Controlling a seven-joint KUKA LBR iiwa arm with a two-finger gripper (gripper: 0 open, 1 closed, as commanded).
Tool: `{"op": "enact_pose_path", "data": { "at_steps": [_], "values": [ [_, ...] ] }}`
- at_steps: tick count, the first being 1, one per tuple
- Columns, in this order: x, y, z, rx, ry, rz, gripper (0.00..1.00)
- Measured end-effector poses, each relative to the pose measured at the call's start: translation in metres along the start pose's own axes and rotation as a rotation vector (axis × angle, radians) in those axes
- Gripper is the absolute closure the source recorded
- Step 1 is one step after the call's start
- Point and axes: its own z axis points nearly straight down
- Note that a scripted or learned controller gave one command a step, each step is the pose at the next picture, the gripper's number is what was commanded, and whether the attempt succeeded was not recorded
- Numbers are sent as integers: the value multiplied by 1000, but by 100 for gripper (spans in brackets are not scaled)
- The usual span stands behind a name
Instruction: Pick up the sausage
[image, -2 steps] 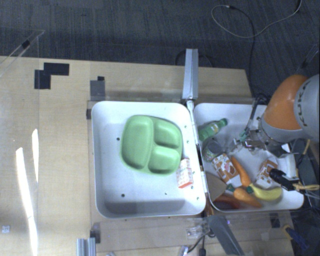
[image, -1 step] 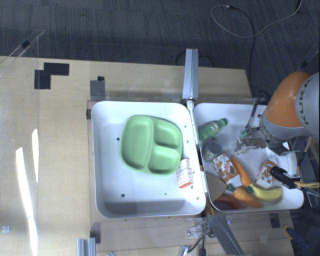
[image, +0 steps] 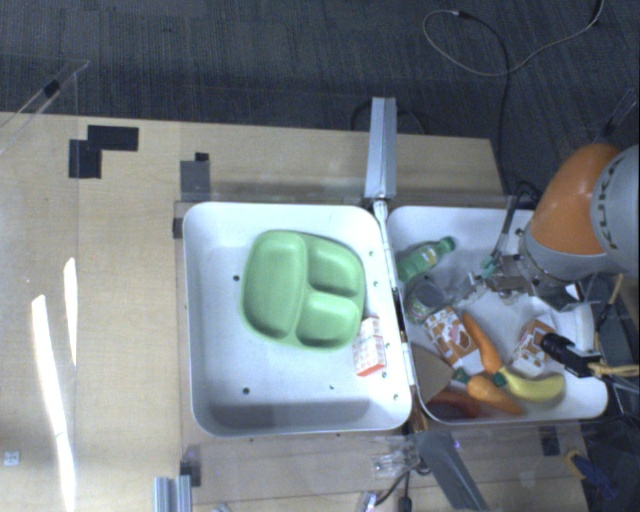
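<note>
The sausage (image: 452, 405) is a dark red-brown piece lying along the front wall of the right bin (image: 590, 405), partly tucked under an orange carrot (image: 497, 393). My gripper (image: 497, 279) hangs over the middle of the right bin, well behind the sausage and to its right, under the grey wrist and orange band. I see nothing held in it.
The right bin also holds a green bottle (image: 424, 256), a grey can (image: 429, 295), a brown snack packet (image: 452, 337), a second carrot (image: 483, 344), a banana (image: 535, 386) and another packet (image: 537, 343). In the left bin (image: 215, 400) are a green divided plate (image: 303, 287) and a small carton (image: 370, 350).
</note>
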Motion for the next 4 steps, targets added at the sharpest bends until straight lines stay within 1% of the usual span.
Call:
{"op": "enact_pose_path", "data": {
  "at_steps": [1,2,3,4],
  "values": [
    [-21,0,10,3,1,56,0],
    [-10,-3,10,4,-3,256,0],
    [-55,42,12,3,0,307,0],
    [-55,49,12,5,-4,231,0]
  ]
}}
